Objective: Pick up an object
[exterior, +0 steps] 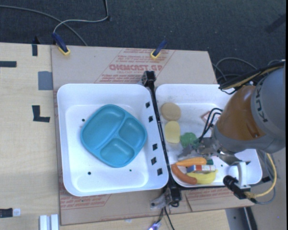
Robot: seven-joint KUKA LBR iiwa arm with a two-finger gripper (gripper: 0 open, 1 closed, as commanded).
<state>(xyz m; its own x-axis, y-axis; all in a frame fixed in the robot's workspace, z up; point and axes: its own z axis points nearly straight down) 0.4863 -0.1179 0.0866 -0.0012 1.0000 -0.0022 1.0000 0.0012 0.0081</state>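
Note:
The right bin (209, 91) holds several toy foods. A tan round piece (171, 111) lies at the back left, with a pale yellow piece (172, 131) just in front of it. A green piece (187, 139) sits beside that. Along the front wall lie an orange carrot (192, 162), a red sausage (179, 175) and a yellow banana (204, 178). My gripper (194, 149) hangs low in this bin, just in front of the green piece and above the carrot. The arm's grey and orange wrist (240, 121) covers the bin's right half.
The left bin (67, 128) holds a blue divided plate (114, 134). A black divider (155, 123) runs between the bins. Cables (259, 188) trail by the right bin's front right corner. Cardboard (129, 66) lies under both bins.

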